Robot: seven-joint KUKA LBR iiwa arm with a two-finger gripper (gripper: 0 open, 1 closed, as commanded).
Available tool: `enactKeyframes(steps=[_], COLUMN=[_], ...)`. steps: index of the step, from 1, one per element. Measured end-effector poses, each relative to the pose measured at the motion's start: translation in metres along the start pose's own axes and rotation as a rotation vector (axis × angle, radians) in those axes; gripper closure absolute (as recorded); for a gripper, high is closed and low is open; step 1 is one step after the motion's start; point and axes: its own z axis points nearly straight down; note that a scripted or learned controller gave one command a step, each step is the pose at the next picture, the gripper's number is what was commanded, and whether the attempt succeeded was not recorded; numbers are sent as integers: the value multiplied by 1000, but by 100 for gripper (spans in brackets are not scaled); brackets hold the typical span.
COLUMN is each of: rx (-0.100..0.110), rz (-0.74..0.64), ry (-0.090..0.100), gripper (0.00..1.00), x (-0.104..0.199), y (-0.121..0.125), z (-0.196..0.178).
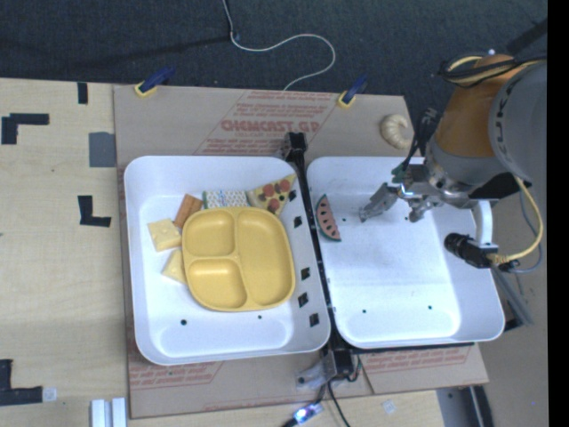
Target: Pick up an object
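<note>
Fingers (388, 205) hanging over the upper part of the right bin (400, 310), spread apart, nothing between them. Watermelon slice toy (328, 218) lying just to their left on the same bin's floor, close to the wall shared with the left bin (147, 238). Further left, yellow divided plate (238, 258) in the left bin, with a pizza slice toy (274, 193) and cracker pieces (165, 234) around its upper and left edges. Cardboard-covered counter (258, 127) beneath both bins
</note>
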Motion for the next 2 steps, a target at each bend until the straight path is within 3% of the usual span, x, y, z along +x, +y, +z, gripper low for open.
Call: enactKeyframes(steps=[1,2], rx=[0,-7], rz=[0,-1], ry=[0,-1], gripper=[0,0], x=[-4,-4], y=[-3,-3], z=[64,69])
